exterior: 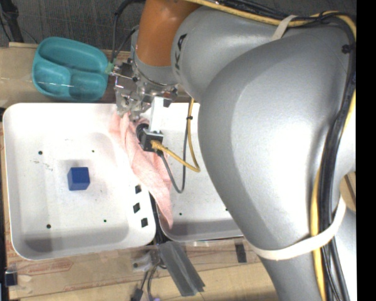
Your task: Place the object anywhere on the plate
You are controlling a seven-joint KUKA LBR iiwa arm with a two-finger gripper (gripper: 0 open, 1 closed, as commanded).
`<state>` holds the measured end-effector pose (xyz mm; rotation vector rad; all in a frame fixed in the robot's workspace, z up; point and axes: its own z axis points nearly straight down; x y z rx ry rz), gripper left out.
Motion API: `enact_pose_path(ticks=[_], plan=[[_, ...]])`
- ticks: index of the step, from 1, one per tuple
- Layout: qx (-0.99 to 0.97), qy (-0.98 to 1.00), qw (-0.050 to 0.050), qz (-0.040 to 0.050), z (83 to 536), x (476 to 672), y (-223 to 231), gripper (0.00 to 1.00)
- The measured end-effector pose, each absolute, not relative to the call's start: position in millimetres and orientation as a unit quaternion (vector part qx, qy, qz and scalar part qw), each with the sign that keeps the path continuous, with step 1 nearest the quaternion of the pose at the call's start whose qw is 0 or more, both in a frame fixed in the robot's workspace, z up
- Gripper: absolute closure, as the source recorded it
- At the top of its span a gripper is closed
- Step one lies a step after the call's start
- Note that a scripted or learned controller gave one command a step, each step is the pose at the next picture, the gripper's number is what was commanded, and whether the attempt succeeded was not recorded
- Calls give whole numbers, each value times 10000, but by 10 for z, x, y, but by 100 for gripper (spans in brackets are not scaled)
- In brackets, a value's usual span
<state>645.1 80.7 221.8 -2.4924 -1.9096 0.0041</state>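
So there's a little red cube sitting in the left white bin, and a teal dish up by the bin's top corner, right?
Not quite: the cube is blue, not red. The camera view shows it sitting in the left white bin, with the teal dish up by the bin's top corner, just as you said.
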Motion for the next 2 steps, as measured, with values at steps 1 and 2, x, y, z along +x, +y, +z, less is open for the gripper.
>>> enact_pose_path(ticks=[1, 2], plan=[[-7931, -6091, 17, 30, 903, 6197, 1247, 100], [-7417, -6707, 12, 16, 1525, 6420, 1053, 100]])
